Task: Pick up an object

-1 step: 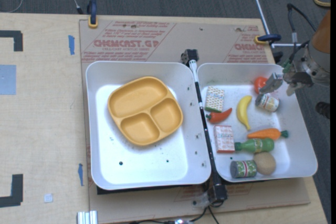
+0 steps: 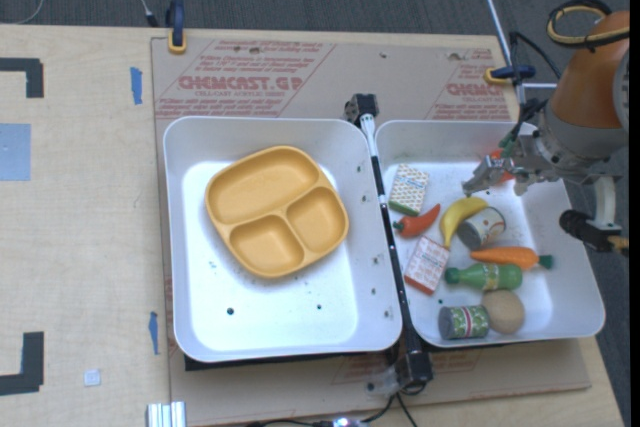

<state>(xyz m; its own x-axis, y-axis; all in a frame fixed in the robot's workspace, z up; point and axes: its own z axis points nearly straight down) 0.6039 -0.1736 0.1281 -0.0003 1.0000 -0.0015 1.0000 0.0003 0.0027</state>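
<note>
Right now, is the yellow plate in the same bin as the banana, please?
No, the plate lies in the left bin; the banana is in the right bin.

The arm [image 2: 598,85] is cut off by the right edge; the banana [image 2: 462,215] partly hides a small can [image 2: 483,232].

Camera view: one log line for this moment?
arm: over right bin | gripper: above banana | grasp: none seen | plate: left bin

Red "CHEMCAST GP" print, upside down, on board [image 2: 240,75].
</note>
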